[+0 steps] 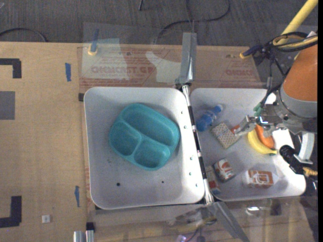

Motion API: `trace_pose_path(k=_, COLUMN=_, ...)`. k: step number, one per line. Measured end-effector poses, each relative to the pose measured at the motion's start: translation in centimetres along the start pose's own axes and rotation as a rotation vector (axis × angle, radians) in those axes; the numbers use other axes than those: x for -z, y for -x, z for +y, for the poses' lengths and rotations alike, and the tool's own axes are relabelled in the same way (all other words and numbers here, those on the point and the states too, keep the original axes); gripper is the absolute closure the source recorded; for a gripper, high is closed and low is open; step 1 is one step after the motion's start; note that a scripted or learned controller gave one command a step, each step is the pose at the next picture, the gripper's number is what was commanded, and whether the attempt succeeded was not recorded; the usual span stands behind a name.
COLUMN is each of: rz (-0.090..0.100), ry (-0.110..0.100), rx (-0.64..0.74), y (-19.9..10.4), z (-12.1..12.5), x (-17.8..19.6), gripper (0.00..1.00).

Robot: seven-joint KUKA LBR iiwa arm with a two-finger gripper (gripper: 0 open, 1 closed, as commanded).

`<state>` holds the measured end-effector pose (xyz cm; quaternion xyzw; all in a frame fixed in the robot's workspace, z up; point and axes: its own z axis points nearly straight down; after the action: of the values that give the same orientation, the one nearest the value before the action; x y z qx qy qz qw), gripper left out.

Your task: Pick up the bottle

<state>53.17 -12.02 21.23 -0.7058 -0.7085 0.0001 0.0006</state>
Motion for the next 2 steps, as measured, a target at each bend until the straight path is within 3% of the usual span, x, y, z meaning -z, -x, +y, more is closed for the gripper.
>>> trace_pose_path(k=1, rz=-0.006, ry=0.025, rx=0.283, y=-1.95, z=12.42, x=-8.89, gripper=0.0)
trace_pose_path(k=2, rz=-0.002, ry=0.061, rx=0.19, y=-2.01, z=12.53, x=-9.86, gripper=0.0)
